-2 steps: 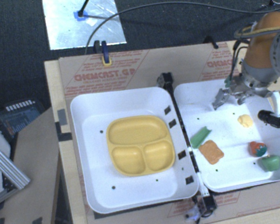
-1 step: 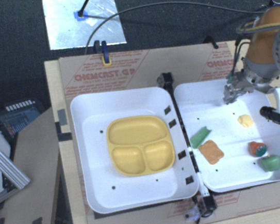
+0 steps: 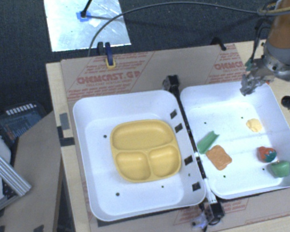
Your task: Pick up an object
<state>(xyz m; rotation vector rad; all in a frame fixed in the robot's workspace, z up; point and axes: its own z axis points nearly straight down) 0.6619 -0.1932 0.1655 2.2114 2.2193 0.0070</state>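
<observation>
In the right bin (image 3: 230, 105) lie several small items: a green strip (image 3: 207, 141), an orange slab (image 3: 219, 157), a pale yellow piece (image 3: 254, 125), a red and teal item (image 3: 267, 154) and a green pepper-like item (image 3: 280, 168). My gripper (image 3: 249, 85) hangs over the bin's far right corner, well away from all of them. Nothing shows between its fingers.
The left bin (image 3: 93, 147) holds a yellow three-compartment tray (image 3: 144, 149). A black divider (image 3: 186, 133) with clips runs between the bins. Cables arc across the back, and a shiny plate (image 3: 87, 18) lies beyond the bench.
</observation>
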